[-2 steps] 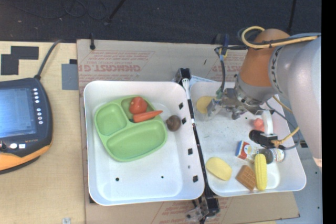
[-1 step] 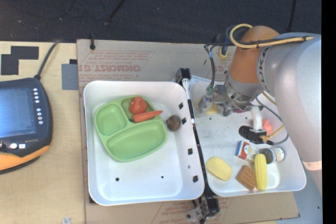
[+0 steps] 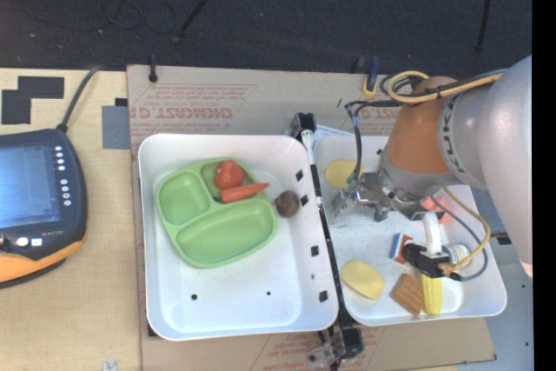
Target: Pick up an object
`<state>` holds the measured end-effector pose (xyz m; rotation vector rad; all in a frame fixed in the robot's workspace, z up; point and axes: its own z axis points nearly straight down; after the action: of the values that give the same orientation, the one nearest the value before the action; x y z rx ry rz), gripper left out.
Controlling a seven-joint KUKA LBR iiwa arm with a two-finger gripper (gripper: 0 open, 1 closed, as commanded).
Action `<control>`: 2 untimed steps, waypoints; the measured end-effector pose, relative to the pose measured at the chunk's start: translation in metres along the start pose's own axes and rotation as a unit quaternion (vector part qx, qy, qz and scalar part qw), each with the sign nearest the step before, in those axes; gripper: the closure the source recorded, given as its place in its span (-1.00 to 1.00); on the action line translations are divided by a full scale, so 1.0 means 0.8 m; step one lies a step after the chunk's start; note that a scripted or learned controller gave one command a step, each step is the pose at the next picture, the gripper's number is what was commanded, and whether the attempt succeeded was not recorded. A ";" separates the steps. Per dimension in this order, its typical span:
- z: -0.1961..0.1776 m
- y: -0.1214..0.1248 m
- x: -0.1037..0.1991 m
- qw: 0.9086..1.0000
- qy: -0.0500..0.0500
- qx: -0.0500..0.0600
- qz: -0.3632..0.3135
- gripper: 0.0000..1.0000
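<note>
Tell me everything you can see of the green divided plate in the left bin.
The green divided plate looks like moulded plastic, rounded, with three compartments: one large and two small. It lies flat and slightly turned in the left bin. A red tomato-like piece sits in one small compartment; an orange carrot lies across the plate's rim beside it.

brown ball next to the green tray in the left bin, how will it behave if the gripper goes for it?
The brown ball looks round, so it will probably roll if nudged off-centre. It sits close beside the green tray, whose rim may stop a roll that way. It is small, so likely light, and could squirt out of a pinch.
</note>
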<state>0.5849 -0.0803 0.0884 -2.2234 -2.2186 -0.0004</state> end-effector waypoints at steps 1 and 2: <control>-0.194 0.066 0.075 1.000 0.000 -0.008 -0.005 -1.00; -0.117 0.072 0.075 1.000 0.000 0.005 -0.003 -1.00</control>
<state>0.6430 -0.0204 0.1819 -2.2119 -2.2217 0.0108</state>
